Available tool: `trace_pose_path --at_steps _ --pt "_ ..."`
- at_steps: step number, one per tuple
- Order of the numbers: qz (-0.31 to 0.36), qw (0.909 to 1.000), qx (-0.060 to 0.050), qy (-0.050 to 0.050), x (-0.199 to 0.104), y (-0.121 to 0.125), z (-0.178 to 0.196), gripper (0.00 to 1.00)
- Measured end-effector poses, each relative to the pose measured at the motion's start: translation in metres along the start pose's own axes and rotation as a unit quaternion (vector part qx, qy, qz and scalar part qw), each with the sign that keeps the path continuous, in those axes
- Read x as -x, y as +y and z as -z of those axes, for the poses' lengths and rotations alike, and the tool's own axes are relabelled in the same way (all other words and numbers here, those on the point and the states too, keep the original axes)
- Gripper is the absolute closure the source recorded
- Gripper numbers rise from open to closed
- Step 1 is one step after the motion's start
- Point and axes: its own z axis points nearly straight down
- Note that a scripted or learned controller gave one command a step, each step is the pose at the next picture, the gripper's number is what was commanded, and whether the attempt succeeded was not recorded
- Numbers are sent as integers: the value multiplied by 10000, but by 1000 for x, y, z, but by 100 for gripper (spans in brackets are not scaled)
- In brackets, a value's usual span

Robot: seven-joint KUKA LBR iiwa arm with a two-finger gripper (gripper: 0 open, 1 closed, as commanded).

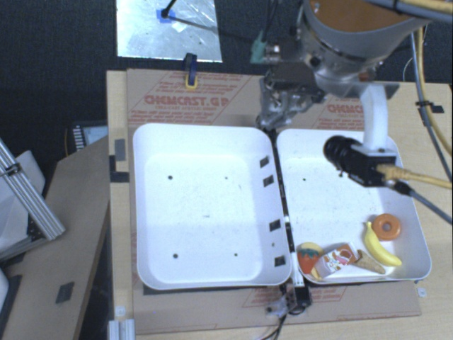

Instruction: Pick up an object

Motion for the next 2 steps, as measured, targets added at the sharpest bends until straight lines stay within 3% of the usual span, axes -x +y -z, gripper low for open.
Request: trace_pose_path --at_steps 1,2 --pt "69 10000 6 15 -58 -1 0 100" --pt "-10 10000 8 1 20 0 1 100"
